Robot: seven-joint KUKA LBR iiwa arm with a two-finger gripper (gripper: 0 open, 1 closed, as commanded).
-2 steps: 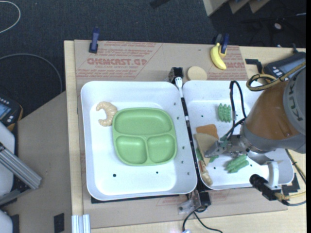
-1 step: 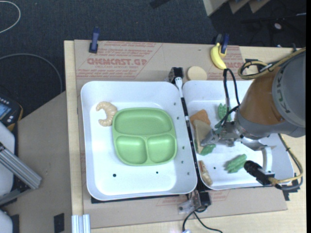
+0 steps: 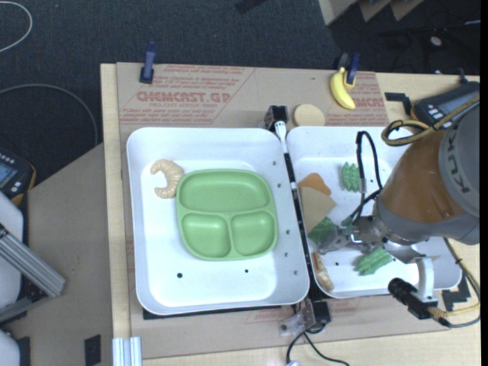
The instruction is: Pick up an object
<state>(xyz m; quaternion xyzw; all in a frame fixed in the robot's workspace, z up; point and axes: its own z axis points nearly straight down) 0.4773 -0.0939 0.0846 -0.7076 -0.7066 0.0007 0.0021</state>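
My gripper [image 3: 335, 240] reaches low into the right bin [image 3: 427, 284], near its left wall. A dark green leafy piece [image 3: 320, 227] lies right at its tip, touching or just under it. Behind the gripper a lighter green toy [image 3: 374, 261] rests on the bin floor. A tan flat wedge [image 3: 317, 203] and an orange-brown piece [image 3: 313, 181] lie just beyond the tip, and another green toy [image 3: 350, 175] sits further back. A pale bread-like item [image 3: 322, 273] lies by the bin's front left wall.
The left bin [image 3: 145, 227] holds a green divided plate [image 3: 226, 213] and a beige croissant [image 3: 167, 178]. A yellow banana [image 3: 343, 90] and a round tan disc [image 3: 309, 115] rest on the bench behind the bins. Black cables [image 3: 370, 158] loop over the right bin.
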